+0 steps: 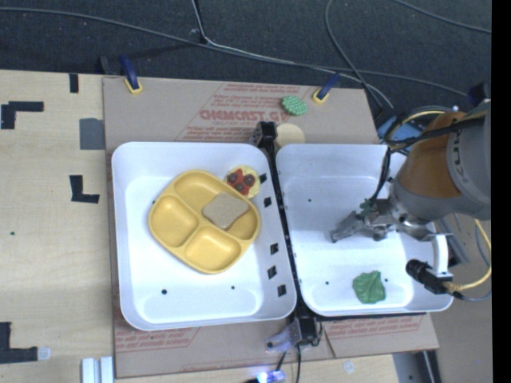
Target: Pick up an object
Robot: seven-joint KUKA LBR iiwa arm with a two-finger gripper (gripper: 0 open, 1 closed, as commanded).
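Gripper (345,231) low in the right bin (319,290); fingers slightly parted, holding nothing.

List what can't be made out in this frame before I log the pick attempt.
- hand, camera view: fingers too small and blurred to tell open from shut.
- small red item by the yellow tray: too small to identify.
- brown square on the tray: too blurred to identify.
- green object in the right bin: shape unclear, lies apart from the hand.
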